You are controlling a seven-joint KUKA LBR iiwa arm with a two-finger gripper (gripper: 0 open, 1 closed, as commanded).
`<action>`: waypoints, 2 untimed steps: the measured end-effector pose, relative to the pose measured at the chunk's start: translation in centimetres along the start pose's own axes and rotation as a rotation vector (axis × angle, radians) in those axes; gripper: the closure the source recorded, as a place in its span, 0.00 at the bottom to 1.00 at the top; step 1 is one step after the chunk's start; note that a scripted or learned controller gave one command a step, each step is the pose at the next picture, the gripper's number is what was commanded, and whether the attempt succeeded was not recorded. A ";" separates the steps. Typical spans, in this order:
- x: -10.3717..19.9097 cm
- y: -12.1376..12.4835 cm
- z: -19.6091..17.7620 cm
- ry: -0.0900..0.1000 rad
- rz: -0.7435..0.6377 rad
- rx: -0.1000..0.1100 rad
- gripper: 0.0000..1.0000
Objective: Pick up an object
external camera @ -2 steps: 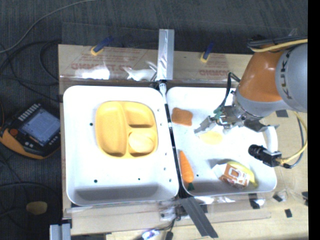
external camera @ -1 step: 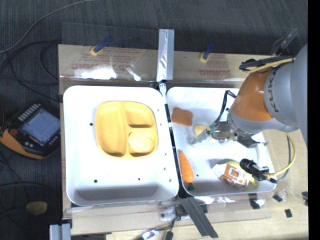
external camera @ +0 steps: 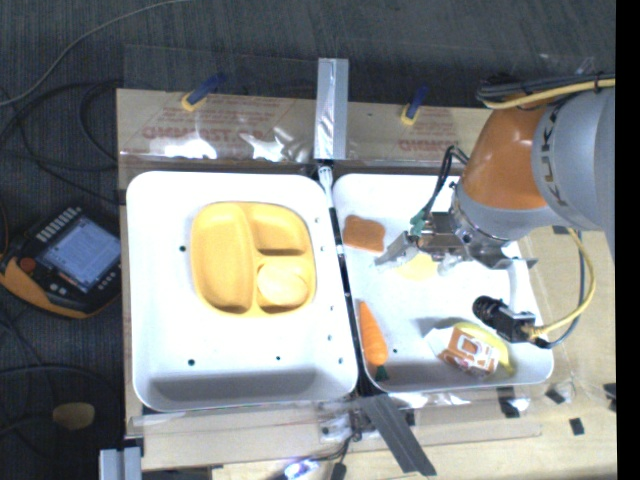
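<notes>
Over the right bin (external camera: 520, 370) we see our gripper (external camera: 418, 253) with fingers spread, nothing between them, above a pale yellow item (external camera: 415, 269). We judge that it could close on air, or drift onto the brown pastry (external camera: 363, 233) just beside; the carrot (external camera: 372, 336) lies near the bin's left wall.

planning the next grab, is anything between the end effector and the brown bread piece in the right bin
Nothing visible. The end effector hangs just right of the brown bread piece, with bare floor of the right bin between them.
</notes>
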State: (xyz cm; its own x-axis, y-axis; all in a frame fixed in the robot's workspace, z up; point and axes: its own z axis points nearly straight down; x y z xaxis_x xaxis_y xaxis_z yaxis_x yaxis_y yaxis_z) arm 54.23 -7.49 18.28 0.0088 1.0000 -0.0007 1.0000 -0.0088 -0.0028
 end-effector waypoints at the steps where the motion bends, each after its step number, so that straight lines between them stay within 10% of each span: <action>1: -2.6 5.7 9.2 -0.005 -0.048 -0.019 0.00; 2: -4.9 0.5 9.4 -0.005 -0.091 -0.011 0.00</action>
State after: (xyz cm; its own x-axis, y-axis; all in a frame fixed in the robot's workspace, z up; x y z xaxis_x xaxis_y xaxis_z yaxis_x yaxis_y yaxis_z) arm 54.69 -12.37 8.87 -0.0820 0.9966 -0.0055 0.9966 0.0821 0.0084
